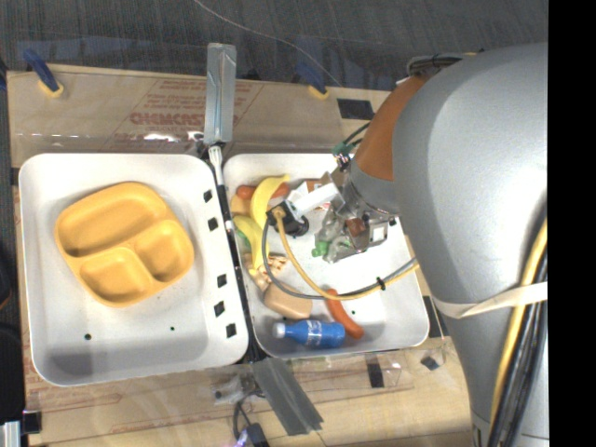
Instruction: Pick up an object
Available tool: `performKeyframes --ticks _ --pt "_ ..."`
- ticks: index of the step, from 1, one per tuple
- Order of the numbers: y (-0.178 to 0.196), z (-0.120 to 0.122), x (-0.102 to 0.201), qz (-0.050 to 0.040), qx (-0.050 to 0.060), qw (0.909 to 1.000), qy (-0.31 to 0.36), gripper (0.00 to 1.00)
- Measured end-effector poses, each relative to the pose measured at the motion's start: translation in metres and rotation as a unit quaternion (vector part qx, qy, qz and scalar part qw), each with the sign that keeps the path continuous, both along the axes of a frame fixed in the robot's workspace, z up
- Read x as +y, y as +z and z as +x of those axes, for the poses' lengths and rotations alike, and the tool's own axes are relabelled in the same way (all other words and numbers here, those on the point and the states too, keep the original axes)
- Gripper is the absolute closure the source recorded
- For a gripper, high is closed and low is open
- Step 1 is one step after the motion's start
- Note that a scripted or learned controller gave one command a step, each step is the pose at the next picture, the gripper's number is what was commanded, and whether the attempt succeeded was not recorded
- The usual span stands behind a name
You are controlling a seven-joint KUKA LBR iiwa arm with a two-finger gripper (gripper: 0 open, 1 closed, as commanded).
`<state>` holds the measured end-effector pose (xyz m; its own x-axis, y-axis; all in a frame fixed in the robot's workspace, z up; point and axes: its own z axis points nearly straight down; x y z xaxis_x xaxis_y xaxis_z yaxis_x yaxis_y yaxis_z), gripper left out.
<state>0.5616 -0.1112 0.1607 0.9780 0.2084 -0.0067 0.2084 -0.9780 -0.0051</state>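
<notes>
In the camera view, the arm reaches in from the right and hangs over the right bin, its gripper low above the bin's middle. Whether it is spread or pressed together cannot be told, since the wrist and cabling mask it; a small greenish piece sits right at its tip, but nothing shows it as held.

The candidates for picking all lie in the right bin: a banana near the far-left corner, a reddish object just beside it, a tan wooden-looking piece along the left wall, an orange carrot-like stick and a blue bottle by the near edge. The left bin holds a yellow divided tray.

The risk, as I judge it, is the crowding: things along the left wall touch or overlap, so a closing grasp may nudge a neighbour or slip off the banana's curve. The yellow cable looping over the bin could also snag an item on lifting.

The arm's bulk hides the bin's right side, and the items under the banana are too tangled to name.
</notes>
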Motion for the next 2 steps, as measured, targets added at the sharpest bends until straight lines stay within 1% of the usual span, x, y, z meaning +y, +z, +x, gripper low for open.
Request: performKeyframes --ticks 1,2 --pt "0.026 -0.004 0.012 -0.0006 -0.002 1.0000 -0.002 1.00" --pt "0.030 -0.008 -0.017 -0.0015 -0.001 1.0000 -0.002 1.00"
